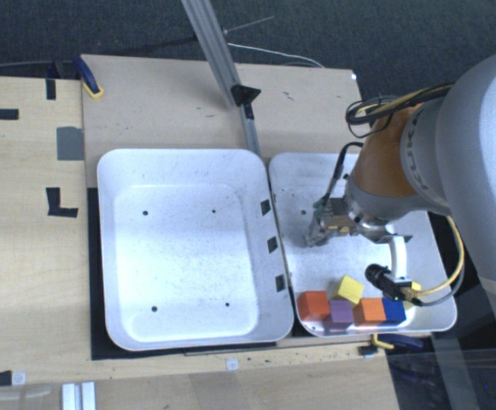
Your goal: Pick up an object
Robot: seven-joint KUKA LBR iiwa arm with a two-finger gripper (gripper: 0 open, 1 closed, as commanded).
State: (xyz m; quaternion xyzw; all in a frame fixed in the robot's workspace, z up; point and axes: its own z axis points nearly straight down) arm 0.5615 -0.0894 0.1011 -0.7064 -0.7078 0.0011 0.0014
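Blocks sit bunched in the near corner of the right bin (427, 319): a red block (313, 304), a purple block (341, 313), an orange block (370, 311) and a blue block (393, 311) in a row along the front wall, with a yellow block (349, 289) tilted just behind them, touching the purple one. Farther back I see the gripper (318, 234) low over the bin's bare floor, near its left wall and apart from the blocks; whether it is spread or pinched I cannot tell, and I see nothing held. The left bin (111, 229) lies beside it, and a metal pole (213, 45) slants beyond.
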